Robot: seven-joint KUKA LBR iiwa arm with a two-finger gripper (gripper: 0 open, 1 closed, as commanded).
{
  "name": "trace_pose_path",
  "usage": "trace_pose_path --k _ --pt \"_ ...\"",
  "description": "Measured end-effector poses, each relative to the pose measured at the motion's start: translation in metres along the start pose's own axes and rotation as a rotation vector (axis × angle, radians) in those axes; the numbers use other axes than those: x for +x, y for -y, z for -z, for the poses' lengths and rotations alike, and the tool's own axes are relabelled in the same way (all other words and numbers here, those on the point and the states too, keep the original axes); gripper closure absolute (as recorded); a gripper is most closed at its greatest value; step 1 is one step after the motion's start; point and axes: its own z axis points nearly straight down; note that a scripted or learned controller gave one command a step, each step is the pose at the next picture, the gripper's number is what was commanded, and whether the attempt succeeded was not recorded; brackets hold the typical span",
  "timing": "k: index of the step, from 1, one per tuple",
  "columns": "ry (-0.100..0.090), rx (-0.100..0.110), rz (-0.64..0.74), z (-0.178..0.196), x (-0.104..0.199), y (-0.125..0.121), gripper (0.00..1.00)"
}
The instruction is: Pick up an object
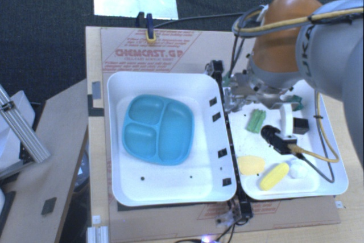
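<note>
Yellow banana-shaped plastic toy (274, 176): lies on a slant near the front wall of the right white bin (333, 186). It looks light, stiff and smooth, so probably slippery. A hold across its thick middle would suit best.
Pale yellow flat oval piece (251, 165): just left of the banana toy, flat on the bin floor. It is thin and low, so I judge it awkward to pinch from above.
Small white lump (295, 171): just beside the banana toy's upper end and too small to make out.
Green ridged block (256, 120): farther back, mid-bin, lying tilted. It is the loose thing nearest the gripper, so it is my guess for the target. It is likely light, rigid plastic, and the ridges should resist slipping. Take it across the two long narrow sides.
Gripper (238, 97): low at the right bin's back left corner, close to the wall shared with the left white bin (112, 139), under the grey arm (330, 48). Whether it is released or clenched cannot be told, and nothing can be seen in its grasp.
Blue divided plastic plate (158, 129): centred in the left bin, well apart from the gripper. It is broad and shallow, so only its rim offers a hold.
Cardboard sheet with red lettering (153, 48): under both bins, showing beyond their far walls.
</note>
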Motion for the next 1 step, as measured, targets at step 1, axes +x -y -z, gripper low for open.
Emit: trace_pose_path --k 1 --pt "0.000 0.000 0.001 -0.0038 0.0516 0.0022 1.00"
